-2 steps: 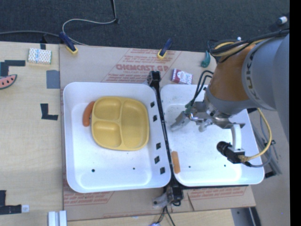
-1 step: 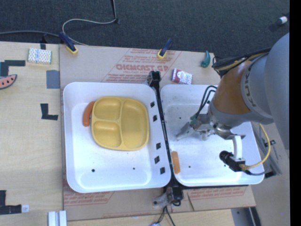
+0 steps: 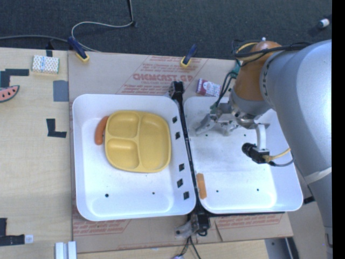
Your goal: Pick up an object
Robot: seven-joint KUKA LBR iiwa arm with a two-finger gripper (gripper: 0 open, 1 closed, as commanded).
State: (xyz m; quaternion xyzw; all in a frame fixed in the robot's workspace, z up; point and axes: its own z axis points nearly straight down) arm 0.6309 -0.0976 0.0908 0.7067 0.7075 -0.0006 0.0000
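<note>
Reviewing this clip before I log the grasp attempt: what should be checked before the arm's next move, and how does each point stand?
1. Gripper over the right bin: ok.
2. Object between its fingers: not ok, none visible.
3. Reachable target in the right bin: ok, small orange piece by the left wall.
4. Gripper above that piece: not ok, it hangs nearer the bin's far end.
5. Yellow tray in the left bin partly covers an orange item: not ok.

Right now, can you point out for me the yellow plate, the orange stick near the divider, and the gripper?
yellow plate (image 3: 138, 142): camera view, on the ridge between its compartments.
orange stick (image 3: 201, 185): camera view, on its middle.
gripper (image 3: 204, 126): camera view, midway between its fingertips.
</note>
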